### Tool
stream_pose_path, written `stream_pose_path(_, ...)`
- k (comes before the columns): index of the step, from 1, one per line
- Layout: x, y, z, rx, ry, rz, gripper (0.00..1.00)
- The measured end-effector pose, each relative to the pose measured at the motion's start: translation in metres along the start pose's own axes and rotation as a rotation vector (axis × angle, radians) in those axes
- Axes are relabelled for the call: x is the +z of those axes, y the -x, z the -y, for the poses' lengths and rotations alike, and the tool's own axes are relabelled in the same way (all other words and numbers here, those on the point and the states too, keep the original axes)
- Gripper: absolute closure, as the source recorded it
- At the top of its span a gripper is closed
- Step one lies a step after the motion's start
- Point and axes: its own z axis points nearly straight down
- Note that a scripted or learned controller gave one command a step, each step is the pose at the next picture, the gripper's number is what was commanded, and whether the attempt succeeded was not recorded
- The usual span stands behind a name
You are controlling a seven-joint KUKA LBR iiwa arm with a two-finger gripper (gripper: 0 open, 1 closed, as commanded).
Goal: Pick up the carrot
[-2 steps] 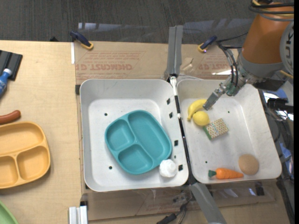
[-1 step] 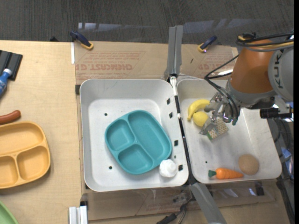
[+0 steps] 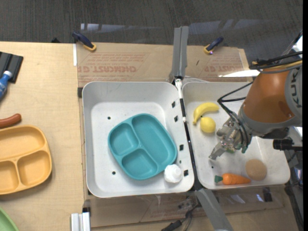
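An orange carrot point(image 3: 233, 179) with a green top lies near the front wall of the right bin point(image 3: 192, 105), its green end pointing left. My gripper point(image 3: 222, 147) hangs over the middle of that bin, above and slightly left of the carrot, with its fingers spread apart and nothing between them. The arm's orange band sits behind it to the right. A gap of bare bin floor separates the fingertips from the carrot.
In the right bin lie a yellow banana point(image 3: 206, 110), a lemon point(image 3: 207, 124) below it and a tan round potato point(image 3: 256, 169) right of the carrot. The left bin point(image 3: 96, 100) holds a teal divided plate point(image 3: 141, 145) and a white ball point(image 3: 173, 173). A yellow tray point(image 3: 21, 160) rests on the bench at left.
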Motion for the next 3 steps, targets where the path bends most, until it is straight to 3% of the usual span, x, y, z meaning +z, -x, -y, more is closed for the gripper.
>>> stream_pose_path(1,-0.101,-0.012,-0.020,-0.112,0.001,0.004,0.00)
stream_pose_path(2,0.000,-0.011,0.006,0.052,0.000,0.001,0.00)
stream_pose_path(3,-0.100,-0.012,-0.024,0.072,0.000,0.004,0.00)
